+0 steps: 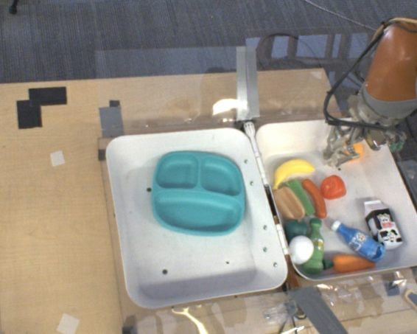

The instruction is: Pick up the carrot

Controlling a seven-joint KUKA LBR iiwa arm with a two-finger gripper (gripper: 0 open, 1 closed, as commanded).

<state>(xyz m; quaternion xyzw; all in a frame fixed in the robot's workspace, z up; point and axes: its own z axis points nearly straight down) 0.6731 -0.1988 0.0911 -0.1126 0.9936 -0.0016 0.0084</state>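
The carrot [352, 262] lies flat along the near wall of the right bin [414, 207], touching a blue bottle [355, 240], likely loosely tipped in; the gripper [342, 148] hovers well apart near the far wall, open or clenched I cannot tell, and the small carton's [382, 227] print is unreadable.
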